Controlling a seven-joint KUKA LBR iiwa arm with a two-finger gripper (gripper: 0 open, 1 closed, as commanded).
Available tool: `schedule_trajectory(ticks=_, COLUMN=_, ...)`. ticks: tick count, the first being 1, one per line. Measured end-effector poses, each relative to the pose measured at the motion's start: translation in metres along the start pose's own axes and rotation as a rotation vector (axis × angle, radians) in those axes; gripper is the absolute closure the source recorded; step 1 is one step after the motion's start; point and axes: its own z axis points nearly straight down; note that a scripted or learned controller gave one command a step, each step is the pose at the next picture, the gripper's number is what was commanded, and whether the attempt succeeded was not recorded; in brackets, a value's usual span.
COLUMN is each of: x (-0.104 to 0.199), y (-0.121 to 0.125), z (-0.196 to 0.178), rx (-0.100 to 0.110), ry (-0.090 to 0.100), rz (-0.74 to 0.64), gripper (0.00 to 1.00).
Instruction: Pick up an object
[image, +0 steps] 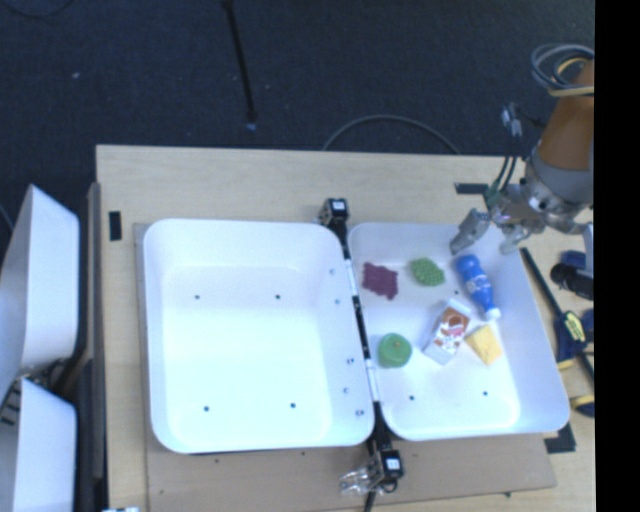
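Fingers (468, 235) spread, angled down above right bin's (530, 415) far edge, empty.

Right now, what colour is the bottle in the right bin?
Blue, with a white cap; the bottle shows best in the camera view.

Arm (566, 140): orange band on the upper section, grey rounded collar beneath it. Pale looped cables sit above the orange part, and a thin dark cable runs down its left side. Gripper (492, 226): grey metal, angular, two light grey fingers (468, 232). A short dark bar juts out to the left just above it.
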Motion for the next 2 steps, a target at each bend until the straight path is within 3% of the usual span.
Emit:
schedule_trajectory(ticks=1, x=0.018, y=-0.002, z=0.112, rx=0.009, ry=0.012, rz=-0.003, gripper=0.0)
schedule_trajectory(ticks=2, x=0.013, y=0.0, z=0.096, rx=0.0, ry=0.001, rz=-0.006, gripper=1.0)
